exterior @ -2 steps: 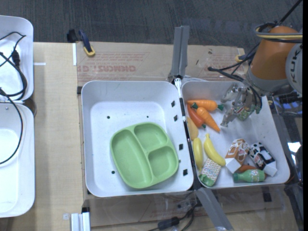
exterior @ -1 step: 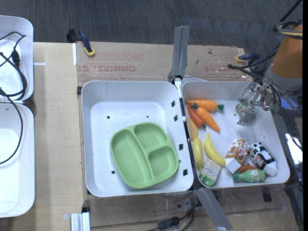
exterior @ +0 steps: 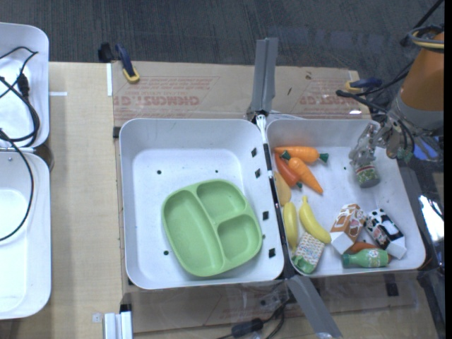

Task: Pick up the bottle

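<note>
A small green bottle (exterior: 366,259) with a pale label lies on its side in the front right corner of the right bin (exterior: 409,196). My gripper (exterior: 366,162) hangs over the back right part of that bin, well behind the bottle and apart from it. A small round greenish object (exterior: 367,178) sits right under the gripper's tip; whether the two touch is unclear. The grey arm with its orange band (exterior: 428,76) reaches in from the right edge.
The right bin also holds two carrots (exterior: 300,162), two bananas (exterior: 304,221), a small packet (exterior: 308,251) and little cartons (exterior: 367,226) just behind the bottle. A green divided plate (exterior: 212,226) lies in the left bin (exterior: 141,189). A grey divider post (exterior: 265,76) stands between the bins.
</note>
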